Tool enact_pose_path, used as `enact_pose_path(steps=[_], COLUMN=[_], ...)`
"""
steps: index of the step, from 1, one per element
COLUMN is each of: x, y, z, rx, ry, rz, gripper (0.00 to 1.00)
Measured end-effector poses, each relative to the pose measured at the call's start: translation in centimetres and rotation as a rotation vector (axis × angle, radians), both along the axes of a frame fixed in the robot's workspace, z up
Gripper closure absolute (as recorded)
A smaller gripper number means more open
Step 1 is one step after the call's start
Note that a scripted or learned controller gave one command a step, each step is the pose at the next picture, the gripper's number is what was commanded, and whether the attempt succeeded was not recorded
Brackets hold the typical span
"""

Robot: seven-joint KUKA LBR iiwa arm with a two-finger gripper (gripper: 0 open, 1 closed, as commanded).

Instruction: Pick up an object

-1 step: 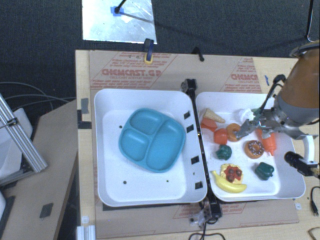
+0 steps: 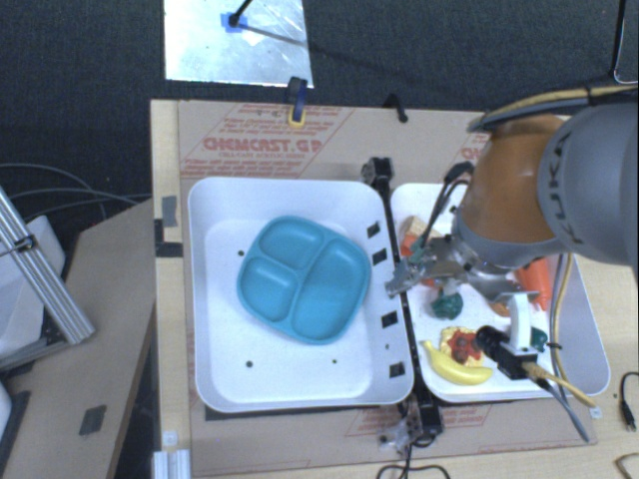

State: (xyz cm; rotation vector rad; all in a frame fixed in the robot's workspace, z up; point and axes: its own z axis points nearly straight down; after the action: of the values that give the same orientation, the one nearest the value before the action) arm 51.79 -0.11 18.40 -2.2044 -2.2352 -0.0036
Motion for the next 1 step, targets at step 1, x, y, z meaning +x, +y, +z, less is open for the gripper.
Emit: enact_pose_path(steps=[1], x=[-3.24], y=[-4.51], z=[1.45], rx=[-0.003], ry=[0.001], rz=[-0.016], gripper=[0.0])
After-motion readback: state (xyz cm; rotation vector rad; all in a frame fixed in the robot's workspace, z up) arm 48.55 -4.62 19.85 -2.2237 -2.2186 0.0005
